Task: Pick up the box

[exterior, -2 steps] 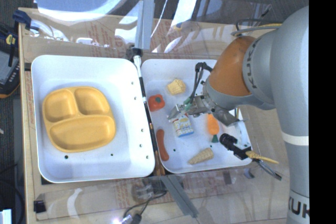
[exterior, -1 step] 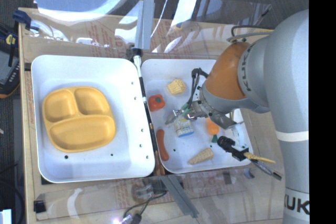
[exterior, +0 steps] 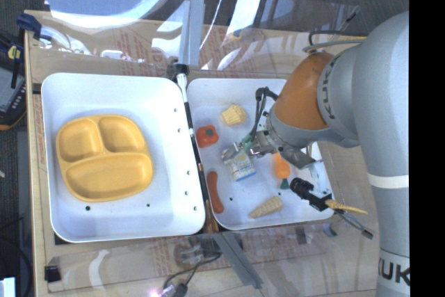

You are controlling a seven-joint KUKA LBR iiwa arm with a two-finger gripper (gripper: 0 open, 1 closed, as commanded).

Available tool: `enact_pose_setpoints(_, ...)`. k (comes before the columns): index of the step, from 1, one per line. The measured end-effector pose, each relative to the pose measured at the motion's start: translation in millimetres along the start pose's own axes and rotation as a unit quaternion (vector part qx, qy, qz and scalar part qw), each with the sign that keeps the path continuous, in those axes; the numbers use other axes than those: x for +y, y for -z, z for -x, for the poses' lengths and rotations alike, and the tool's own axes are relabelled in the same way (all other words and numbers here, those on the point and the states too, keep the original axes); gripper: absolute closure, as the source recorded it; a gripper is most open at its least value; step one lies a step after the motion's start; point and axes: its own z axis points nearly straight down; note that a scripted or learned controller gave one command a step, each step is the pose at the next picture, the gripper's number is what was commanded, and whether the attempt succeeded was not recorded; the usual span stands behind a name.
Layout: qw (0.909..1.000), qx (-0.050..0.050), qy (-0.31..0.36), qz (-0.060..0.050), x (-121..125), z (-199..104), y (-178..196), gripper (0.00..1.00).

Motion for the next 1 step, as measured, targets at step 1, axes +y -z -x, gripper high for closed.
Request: enact_pose_setpoints(1, 0.9992, 0.007, 0.038, -0.006, 14.1, -43.8, 125.6, 1.00)
